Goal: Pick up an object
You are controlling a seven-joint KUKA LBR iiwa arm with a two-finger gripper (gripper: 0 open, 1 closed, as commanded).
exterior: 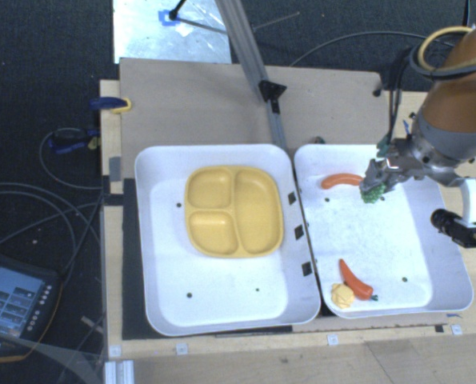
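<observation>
My gripper (376,186) hangs over the upper part of the right bin (450,294), pointing down and to the left. A small green broccoli-like piece (372,196) sits between its fingertips, and the fingers are shut on it. Just left of it an orange sausage-shaped piece (342,181) lies on the bin floor. Near the bin's front left corner are a red-orange carrot-like piece (355,279) and a small yellow piece (342,296), touching each other.
The left bin (162,294) holds a yellow divided plate (233,211). A grey pole (250,46) slants down to the gap between the bins. A black part (454,225) of the arm sticks out over the right bin's right side.
</observation>
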